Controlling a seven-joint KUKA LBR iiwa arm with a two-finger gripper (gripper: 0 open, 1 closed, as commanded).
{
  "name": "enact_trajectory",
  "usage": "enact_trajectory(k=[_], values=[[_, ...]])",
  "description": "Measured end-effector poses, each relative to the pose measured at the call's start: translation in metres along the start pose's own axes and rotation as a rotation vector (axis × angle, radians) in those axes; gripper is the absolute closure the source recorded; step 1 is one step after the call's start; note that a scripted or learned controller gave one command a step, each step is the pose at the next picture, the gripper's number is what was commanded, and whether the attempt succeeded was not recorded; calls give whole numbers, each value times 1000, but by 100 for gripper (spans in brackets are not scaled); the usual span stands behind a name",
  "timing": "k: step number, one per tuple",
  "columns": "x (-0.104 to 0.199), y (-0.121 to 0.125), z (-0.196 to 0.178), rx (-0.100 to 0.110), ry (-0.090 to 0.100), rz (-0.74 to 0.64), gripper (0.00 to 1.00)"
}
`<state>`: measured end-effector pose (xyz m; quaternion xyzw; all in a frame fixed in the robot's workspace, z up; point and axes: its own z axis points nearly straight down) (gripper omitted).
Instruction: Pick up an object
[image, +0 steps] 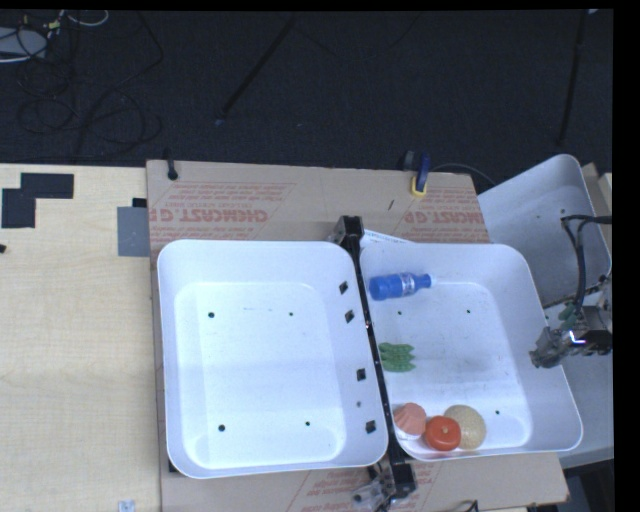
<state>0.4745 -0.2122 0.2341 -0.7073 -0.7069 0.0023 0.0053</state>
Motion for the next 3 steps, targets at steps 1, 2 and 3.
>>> enact_trajectory(k=[1,2,3], values=[[-1,1,-94,-15,-7,-2,100],[-1,0,-94,-10,-4,-1,100],[-1,0,-97,-10,-4,-1,100]])
